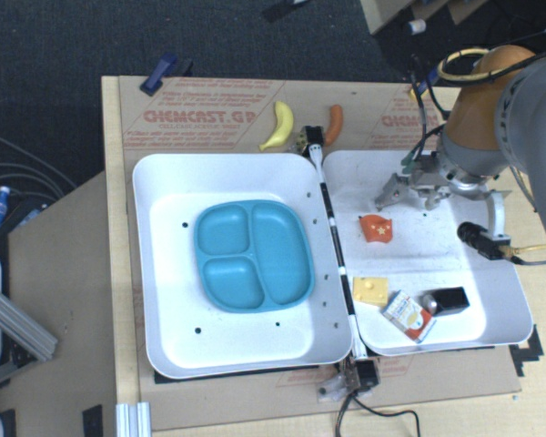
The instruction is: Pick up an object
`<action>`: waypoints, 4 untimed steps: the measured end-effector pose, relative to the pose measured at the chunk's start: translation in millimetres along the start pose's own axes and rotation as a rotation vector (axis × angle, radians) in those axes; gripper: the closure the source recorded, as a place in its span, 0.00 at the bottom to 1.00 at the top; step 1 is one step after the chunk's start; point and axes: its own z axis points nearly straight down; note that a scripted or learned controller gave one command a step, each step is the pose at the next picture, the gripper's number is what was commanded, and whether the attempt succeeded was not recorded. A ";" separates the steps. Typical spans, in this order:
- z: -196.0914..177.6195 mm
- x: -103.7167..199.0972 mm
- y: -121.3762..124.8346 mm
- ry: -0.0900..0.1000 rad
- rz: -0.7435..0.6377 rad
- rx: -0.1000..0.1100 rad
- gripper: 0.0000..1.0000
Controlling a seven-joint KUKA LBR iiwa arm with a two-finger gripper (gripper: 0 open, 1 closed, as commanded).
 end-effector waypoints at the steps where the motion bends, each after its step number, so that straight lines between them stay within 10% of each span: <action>1: 10.6 52.6 -0.6 0.004 0.000 0.005 0.00; 2: -0.1 51.6 0.0 0.002 0.000 0.003 1.00; 3: 0.1 51.8 -0.2 0.002 0.000 0.004 0.00; 4: -10.1 51.9 0.4 0.001 0.000 0.001 1.00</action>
